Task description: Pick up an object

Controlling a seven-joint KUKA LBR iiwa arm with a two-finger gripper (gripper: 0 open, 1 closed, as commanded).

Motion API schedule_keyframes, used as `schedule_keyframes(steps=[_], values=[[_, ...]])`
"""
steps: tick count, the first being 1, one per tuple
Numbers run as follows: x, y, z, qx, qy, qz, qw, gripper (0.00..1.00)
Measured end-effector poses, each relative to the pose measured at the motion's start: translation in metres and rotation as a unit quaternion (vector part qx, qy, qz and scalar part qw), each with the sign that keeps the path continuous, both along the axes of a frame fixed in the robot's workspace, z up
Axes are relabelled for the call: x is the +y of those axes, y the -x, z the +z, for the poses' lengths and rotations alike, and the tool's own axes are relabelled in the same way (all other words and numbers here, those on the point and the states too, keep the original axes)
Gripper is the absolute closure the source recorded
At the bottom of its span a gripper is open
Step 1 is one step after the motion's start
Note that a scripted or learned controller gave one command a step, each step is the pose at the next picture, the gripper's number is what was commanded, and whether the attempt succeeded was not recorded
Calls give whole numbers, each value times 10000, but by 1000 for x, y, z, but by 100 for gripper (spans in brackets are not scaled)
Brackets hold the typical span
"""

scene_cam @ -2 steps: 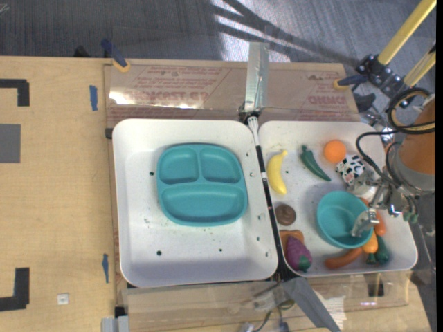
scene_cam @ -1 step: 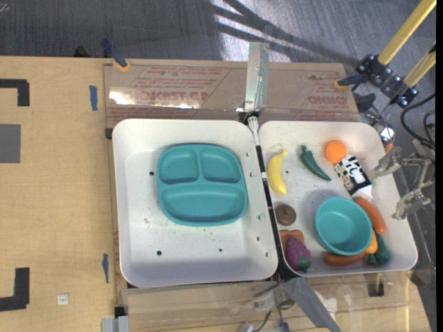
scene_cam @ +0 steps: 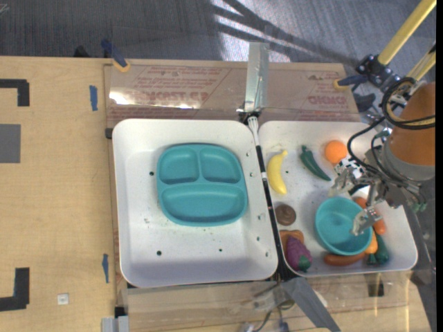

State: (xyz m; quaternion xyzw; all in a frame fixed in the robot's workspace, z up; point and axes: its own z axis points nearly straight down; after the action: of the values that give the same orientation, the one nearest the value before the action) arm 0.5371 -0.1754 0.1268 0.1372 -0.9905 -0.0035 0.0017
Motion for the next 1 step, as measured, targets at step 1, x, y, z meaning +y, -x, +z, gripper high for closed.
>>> schedule_keyframes(steps=[1], values=[[24, -102, -37, -80, 32, 1314, 9913, 0]])
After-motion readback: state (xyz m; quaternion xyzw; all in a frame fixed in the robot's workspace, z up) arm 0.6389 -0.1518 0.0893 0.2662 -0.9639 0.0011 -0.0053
